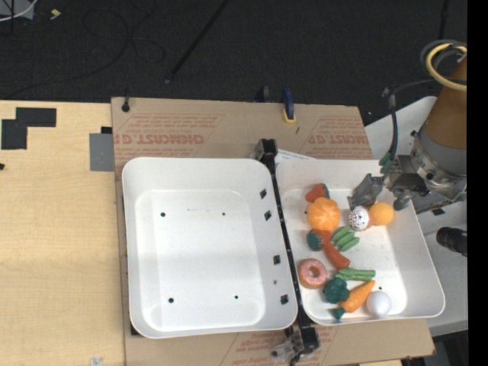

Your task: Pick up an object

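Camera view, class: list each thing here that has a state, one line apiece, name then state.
gripper: above the right bin's far edge, nothing visibly held
right bin: holds toy foods
left bin: upright beside the right bin
pink donut: lying flat
orange ball: touching the speckled ball
white ball: resting by the carrot

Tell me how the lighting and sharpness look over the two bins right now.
Camera view: left bin is evenly lit, with a brighter patch low on its floor and soft shadow along its walls; right bin toys are a little soft but colours read clearly; the gripper is dim and slightly blurred; the background above the bench is nearly black.
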Controlling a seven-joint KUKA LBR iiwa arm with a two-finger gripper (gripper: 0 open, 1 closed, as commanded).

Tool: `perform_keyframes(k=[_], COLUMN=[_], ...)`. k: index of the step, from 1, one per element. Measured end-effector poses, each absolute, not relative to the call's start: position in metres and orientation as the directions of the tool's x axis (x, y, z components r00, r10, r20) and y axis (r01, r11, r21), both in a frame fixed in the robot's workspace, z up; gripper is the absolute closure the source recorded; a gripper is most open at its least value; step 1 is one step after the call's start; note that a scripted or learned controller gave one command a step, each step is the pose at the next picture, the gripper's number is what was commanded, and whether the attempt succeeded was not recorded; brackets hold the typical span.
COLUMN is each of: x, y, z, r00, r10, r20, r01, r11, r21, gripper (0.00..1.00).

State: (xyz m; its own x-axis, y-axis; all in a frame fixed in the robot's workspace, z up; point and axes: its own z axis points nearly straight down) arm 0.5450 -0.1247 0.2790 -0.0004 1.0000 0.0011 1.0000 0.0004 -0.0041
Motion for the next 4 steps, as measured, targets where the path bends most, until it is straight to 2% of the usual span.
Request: perform_keyframes(k=[1,2,3,4], x=[0.501,0.556,0.517,0.519], y=[-0.139,-0.116,-0.091,-0.093], z=[0.082,0.087,0.087,0.098], r00=[0.004,-0.004,0.002,0.010], r10=[1.000,1.000,1.000,1.000], r20=[-0.001,0.001,0.003,0.002], r01=[1.000,1.000,1.000,1.000], r11=[-0.004,0.004,-0.002,-0.010], r21=[-0.003,0.000,-0.007,-0.005], gripper=[0.00,0.00,0.00,1.00])
